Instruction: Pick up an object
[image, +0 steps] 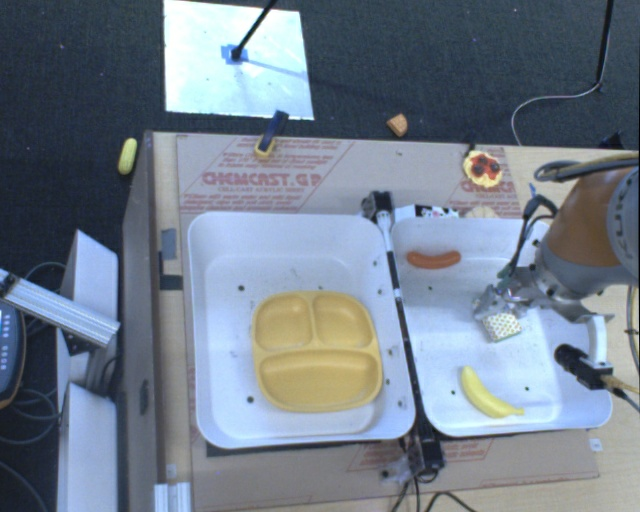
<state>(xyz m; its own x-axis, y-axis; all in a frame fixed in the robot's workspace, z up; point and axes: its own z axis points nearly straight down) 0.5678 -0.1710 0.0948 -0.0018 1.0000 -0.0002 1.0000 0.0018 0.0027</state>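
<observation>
Camera view is showing a yellow divided plate (317, 350) sitting in my left bin (215, 300). In my right bin (440, 420), a sausage (433, 259) is lying at eleven o'clock, a banana (488, 393) at six. My gripper (497, 308) is hovering centrally, touching a patterned block (501, 325); how it is set, I cannot tell.

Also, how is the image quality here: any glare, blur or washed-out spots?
Camera view: soft overall, fine detail smeared; white bins nearly blown out, bright glare on the floor sheet; gripper blurry over a small patterned object; banana and sausage readable.
</observation>
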